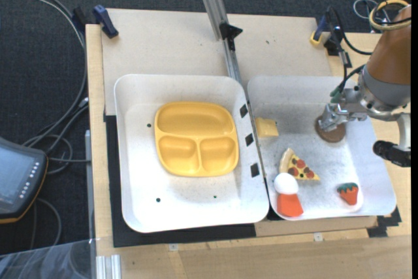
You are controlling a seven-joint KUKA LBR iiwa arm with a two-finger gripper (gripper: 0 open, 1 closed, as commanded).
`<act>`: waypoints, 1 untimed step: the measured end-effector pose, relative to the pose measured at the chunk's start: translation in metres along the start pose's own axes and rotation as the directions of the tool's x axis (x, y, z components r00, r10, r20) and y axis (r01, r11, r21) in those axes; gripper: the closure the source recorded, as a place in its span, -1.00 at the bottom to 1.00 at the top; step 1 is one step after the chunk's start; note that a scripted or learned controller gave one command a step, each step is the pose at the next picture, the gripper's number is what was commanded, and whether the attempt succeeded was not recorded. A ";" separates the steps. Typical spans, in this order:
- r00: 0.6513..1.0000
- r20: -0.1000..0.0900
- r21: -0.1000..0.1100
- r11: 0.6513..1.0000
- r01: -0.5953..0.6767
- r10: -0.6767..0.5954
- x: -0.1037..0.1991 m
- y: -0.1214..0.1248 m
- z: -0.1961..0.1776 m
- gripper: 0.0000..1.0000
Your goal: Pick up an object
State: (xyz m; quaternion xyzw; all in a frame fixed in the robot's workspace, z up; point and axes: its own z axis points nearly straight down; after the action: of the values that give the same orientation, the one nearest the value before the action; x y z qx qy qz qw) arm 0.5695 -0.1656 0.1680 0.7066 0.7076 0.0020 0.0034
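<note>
Dark carpet surrounds your desk (170, 42), which carries two white bins. From the left: the left bin (134, 160) holds a yellow divided plate (196, 138); the right bin (379, 173) holds a cheese slice (266, 127), a pizza slice (299, 167), a white-and-orange toy (287, 195), a strawberry (349, 193) and a brown round piece (332, 132). Your gripper (332, 119) sits directly over that brown piece, seemingly touching it, so the move looks like a straight descent and pinch. I cannot tell how the gripper is set.
</note>
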 end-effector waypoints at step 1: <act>1.000 0.000 -0.001 1.000 0.001 -0.001 0.004 0.002 -0.064 1.00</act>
State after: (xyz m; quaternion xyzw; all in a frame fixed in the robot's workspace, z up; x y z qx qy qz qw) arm 0.5706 -0.1614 0.2322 0.7063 0.7079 0.0023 0.0037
